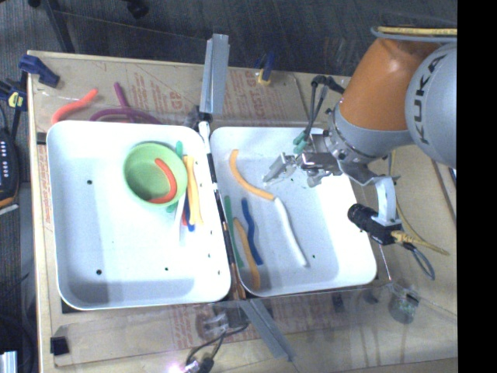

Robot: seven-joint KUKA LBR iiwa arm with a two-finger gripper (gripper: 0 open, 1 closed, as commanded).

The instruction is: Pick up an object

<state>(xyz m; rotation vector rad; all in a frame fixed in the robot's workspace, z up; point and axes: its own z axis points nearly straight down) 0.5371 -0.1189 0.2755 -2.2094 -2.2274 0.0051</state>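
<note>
Two white bins sit side by side before you, and the arm (404,92) reaches in from the right over the right bin (342,263). Its gripper (281,169) hangs above the upper middle of that bin, and you can see the metal fingers (273,171) spread apart with nothing between them. Just left of and below the fingertips lies an orange curved strip (247,179), close to them but not gripped. A white strip (292,235) runs from under the gripper down toward the bin's lower middle. Along the bin's left wall you'll find a blue strip (250,235), a green strip (231,235) and another orange piece (248,259), all well apart from the fingers. In the left bin (101,270), a green bowl (147,176) holds a red-orange curved piece (166,179), with a yellow strip (194,196) just beside it.
</note>
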